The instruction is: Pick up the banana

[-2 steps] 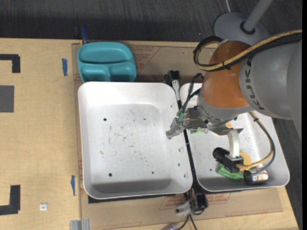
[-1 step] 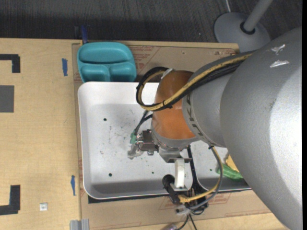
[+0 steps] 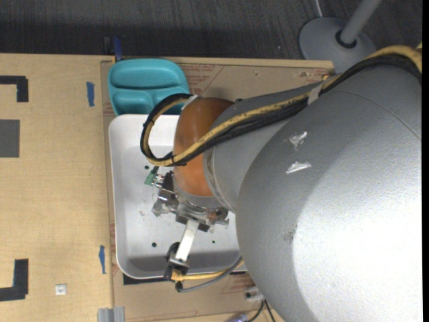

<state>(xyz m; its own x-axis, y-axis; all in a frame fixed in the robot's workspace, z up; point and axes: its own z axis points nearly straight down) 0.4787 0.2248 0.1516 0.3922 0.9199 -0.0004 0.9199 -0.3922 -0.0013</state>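
My gripper (image 3: 175, 205) hangs low over the middle of the left white bin (image 3: 127, 200), under the orange band (image 3: 194, 153) of the wrist. The wrist and the thick grey arm (image 3: 322, 200) cover the gripper from above, so its state is hidden. A small green and white bit (image 3: 150, 178) shows just left of the gripper, too small to identify. The arm hides the bin's right half and whatever lies there. The bare bin floor to the left carries a few dark specks.
A teal plastic tray (image 3: 147, 82) lies against the bin's far edge. Brown board (image 3: 53, 180) with black marks and blue tape strips stretches to the left. A grey round stand base (image 3: 328, 39) sits on the floor at the upper right.
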